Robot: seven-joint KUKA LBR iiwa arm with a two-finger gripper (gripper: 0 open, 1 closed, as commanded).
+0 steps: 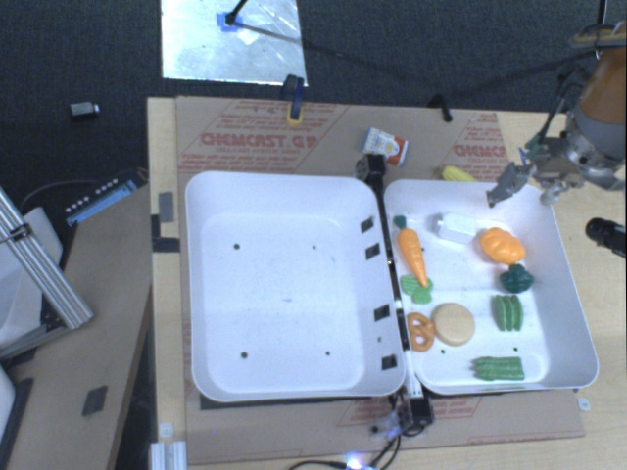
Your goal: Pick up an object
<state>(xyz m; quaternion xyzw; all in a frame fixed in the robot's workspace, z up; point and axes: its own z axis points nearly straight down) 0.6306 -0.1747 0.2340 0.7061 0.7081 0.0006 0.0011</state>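
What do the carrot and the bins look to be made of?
Carrot: probably moulded plastic toy food, its orange flat and uniform with a green tip. Left bin and right bin: likely thin formed plastic, white with rounded rims and a faint sheen.

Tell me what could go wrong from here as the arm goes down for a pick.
1. The gripper hangs over the right white bin's far rim, so a straight descent may strike the rim.
2. The clear plastic piece lies close to the orange rounded toy; a grasp there may nudge both.
3. The flat tan round disc touches the small brown pretzel and may slip.
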